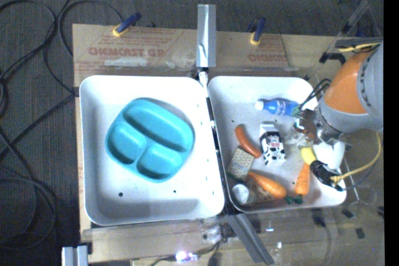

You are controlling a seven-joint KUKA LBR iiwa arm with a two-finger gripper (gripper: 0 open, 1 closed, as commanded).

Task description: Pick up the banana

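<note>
Hovering low over the right bin [262, 85], the gripper [315, 137] sits right at the banana [308, 154]. Finger state: cannot tell, wrist hides them. Carrot [302, 179] just beside.

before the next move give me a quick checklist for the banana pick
1. Banana located: ok, a yellow piece shows in the right bin, at its right side.
2. Banana fully seen: not ok, the arm covers part of it.
3. Gripper near banana: ok, it sits right over it.
4. Grasp confirmed: cannot tell.
5. Neighbours apart: not ok, a carrot lies just below the banana.
</note>
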